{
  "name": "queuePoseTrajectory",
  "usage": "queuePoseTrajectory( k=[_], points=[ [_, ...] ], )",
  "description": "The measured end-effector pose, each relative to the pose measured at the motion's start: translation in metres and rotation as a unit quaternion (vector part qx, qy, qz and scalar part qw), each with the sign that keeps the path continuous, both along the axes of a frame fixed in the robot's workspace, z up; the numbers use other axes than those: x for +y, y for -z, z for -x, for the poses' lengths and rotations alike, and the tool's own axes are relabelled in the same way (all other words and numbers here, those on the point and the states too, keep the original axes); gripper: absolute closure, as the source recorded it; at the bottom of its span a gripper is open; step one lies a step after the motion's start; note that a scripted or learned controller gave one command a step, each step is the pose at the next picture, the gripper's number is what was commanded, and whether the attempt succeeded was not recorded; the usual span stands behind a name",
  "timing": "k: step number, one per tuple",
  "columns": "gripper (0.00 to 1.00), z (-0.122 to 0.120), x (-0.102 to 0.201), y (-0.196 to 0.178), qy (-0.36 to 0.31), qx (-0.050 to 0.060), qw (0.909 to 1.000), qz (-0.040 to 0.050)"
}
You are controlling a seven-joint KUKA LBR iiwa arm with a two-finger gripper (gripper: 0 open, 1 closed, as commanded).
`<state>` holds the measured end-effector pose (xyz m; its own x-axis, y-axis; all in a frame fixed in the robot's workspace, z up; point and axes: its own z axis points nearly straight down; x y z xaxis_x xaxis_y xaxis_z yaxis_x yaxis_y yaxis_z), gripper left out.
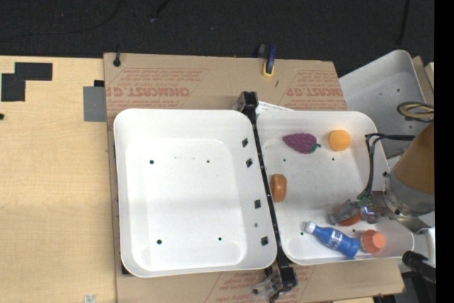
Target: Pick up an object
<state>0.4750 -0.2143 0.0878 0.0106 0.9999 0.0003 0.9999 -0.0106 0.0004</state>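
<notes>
In the right bin (323, 142) the gripper (349, 212) hangs low toward the bin's 4 o'clock corner, and whether it is spread or closed I cannot tell, since it is small and blurred against a reddish patch beneath it. The nearest candidate is the blue bottle (332, 239), lying on its side just beside the gripper at roughly 7 o'clock from it; its long axis runs from its white cap at 10 o'clock down to its base at 4 o'clock, so a grasp would likely need to close across that line. It looks like smooth, glossy plastic, cylindrical and apt to roll. Touching its base sits an orange-red ball (373, 242). Farther off lie a knobbly purple grape cluster (301, 142), a smooth orange fruit (340, 140) and an orange-brown oval piece (278, 187) by the divider. The left bin (135, 188) is a shallow white tray.
</notes>
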Motion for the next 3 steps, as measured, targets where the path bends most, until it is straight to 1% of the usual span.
queuePoseTrajectory(
  k=[3],
  points=[
    [0.0,0.0,-0.0001,0.0,0.001,0.0,1.0,0.0001]
  ],
)
